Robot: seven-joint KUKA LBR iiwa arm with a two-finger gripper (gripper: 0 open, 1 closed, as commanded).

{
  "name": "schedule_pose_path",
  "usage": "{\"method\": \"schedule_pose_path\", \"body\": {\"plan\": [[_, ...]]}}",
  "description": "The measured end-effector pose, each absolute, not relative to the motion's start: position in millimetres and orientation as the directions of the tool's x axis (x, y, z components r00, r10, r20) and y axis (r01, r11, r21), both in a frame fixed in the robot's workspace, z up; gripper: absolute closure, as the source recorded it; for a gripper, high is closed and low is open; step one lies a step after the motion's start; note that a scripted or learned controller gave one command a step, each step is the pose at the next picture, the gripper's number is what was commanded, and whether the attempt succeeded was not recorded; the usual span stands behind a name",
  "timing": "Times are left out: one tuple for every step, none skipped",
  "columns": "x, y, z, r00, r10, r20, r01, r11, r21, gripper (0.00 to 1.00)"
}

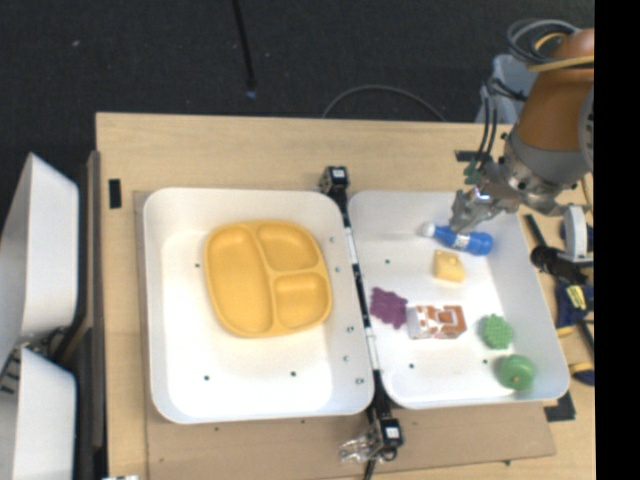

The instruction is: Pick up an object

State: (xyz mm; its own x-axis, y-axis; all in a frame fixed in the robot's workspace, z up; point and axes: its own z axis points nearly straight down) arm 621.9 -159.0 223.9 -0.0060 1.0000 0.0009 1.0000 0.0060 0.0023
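Camera view, single frame, looking down at a slant on the wooden desk (250,148) with both white bins. Arm (555,108) enters from the right, orange band visible above the wrist.

End effector (468,218) sits low over the back part of the right bin (400,208). Its tips are directly at a blue and white cylindrical object (462,238), which lies on its side on the bin floor, long axis running roughly left to right. The tips meet the upper edge of that object near its middle; whether they actually touch it is unclear. Finger spacing: cannot tell, the tips blur together against the object.

Other contents of the right bin, all apart from the end effector and nearer the camera:
- yellow wedge-like block (449,266), just in front of the blue object
- purple lumpy piece (388,307), near the bin's left wall
- brown and white patterned flat item (438,321), just right of the purple piece
- green knobbly object (494,331), near the right wall
- green round object (516,370), front right corner

Left bin (170,268) holds a yellow divided plate (267,276) with three compartments, lying flat near the bin's centre.

A black cable (240,28) crosses the dark floor behind the desk.
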Motion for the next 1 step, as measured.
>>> {"method": "schedule_pose_path", "body": {"plan": [[622.5, -98.4, 234.6, -0.008, 1.0, 0.002, 1.0, 0.008, 0.001, 1.0]]}}
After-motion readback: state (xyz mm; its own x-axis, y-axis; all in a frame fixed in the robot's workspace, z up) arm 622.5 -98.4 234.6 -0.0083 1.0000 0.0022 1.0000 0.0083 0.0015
